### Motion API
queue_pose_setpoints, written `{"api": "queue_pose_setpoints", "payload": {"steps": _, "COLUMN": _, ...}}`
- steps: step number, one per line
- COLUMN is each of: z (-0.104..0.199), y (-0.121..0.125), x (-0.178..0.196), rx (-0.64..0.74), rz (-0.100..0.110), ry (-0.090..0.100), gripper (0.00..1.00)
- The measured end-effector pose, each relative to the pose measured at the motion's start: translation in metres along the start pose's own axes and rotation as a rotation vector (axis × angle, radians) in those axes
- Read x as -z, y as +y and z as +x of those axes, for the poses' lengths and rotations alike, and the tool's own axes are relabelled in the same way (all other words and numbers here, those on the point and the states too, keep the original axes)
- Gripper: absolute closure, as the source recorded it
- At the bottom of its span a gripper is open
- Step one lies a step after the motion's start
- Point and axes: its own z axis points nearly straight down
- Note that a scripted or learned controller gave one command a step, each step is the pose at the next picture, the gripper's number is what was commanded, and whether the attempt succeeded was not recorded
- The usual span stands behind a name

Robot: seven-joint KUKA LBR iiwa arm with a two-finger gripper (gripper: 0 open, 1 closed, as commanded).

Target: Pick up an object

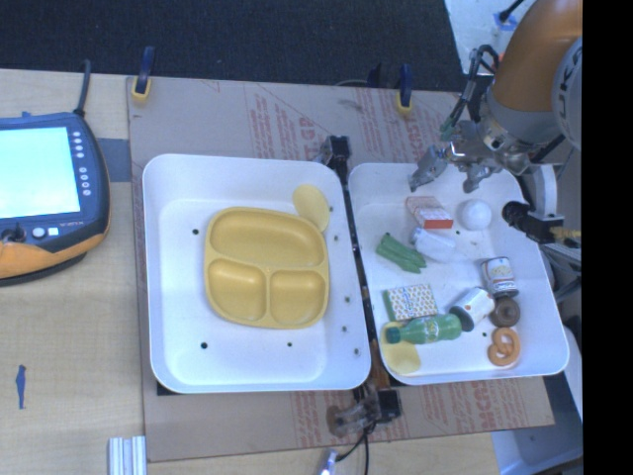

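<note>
The gripper [454, 176] hangs over the far edge of the right bin [554, 359], its two fingers spread apart with nothing between them. Directly below the fingers, nearest to them, lie a small pink-and-white box [429, 212] and a white ball [477, 214], side by side and just apart. The box is flat and rectangular; the ball is plain and round.

Farther from the gripper, toward the near rim, the same bin holds a clear crumpled wrapper [435, 244] touching the box, a green leafy item [400, 252] beside the wrapper, a small jar with a dark lid [499, 276], a chequered sponge-like block [410, 300], a white cylinder with a black cap [473, 307], a brown ring [505, 313], a green bottle [423, 331] lying on its side, a pretzel-shaped piece [503, 346], and a yellow chip [403, 359] under the bottle's end.

The left bin [178, 354], well to the gripper's side across the central divider, holds a yellow three-compartment tray [265, 266] and a yellow spoon-like piece [312, 206] resting at the tray's far corner. A pendant tablet [45, 191] lies on the bench beyond the left bin.
</note>
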Motion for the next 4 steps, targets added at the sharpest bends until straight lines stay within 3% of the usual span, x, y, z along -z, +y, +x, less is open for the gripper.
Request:
{"api": "queue_pose_setpoints", "payload": {"steps": 1, "z": 0.024, "y": -0.040, "x": -0.088, "rx": -0.001, "rz": 0.003, "ry": 0.000, "gripper": 0.00}}
{"api": "queue_pose_setpoints", "payload": {"steps": 2, "z": 0.028, "y": -0.080, "x": -0.106, "rx": 0.001, "rz": 0.002, "ry": -0.001, "gripper": 0.00}}
{"api": "queue_pose_setpoints", "payload": {"steps": 3, "z": 0.023, "y": -0.043, "x": -0.105, "rx": -0.001, "rz": 0.000, "ry": 0.001, "gripper": 0.00}}
{"api": "queue_pose_setpoints", "payload": {"steps": 4, "z": 0.025, "y": -0.071, "x": -0.106, "rx": 0.001, "rz": 0.001, "ry": -0.001, "gripper": 0.00}}
